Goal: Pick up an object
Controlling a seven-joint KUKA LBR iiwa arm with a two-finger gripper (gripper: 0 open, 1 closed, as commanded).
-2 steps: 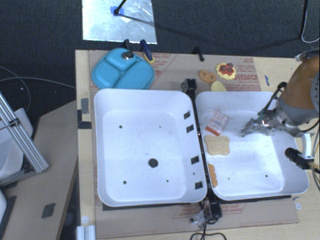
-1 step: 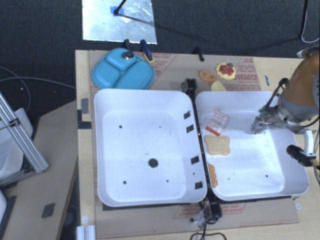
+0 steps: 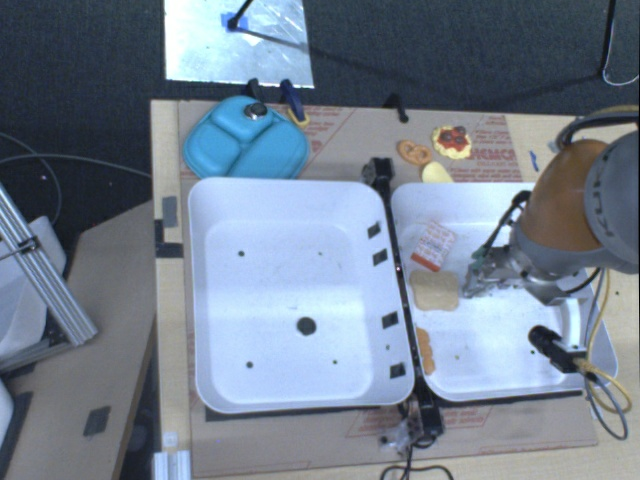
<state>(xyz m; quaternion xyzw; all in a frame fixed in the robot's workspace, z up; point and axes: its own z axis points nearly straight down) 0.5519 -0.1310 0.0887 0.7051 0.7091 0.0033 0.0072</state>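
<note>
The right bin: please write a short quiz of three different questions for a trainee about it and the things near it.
1. True or false: the tool is above the right bin.
2. Which thing lies nearest the tool? A) blue tray B) tan flat piece C) red and white packet
3. Fill in: the small dark round spot is in the ___ bin.

Key: 1 true; 2 B; 3 left.

The grey arm (image 3: 590,208) reaches in, wrist angled downward.
</note>
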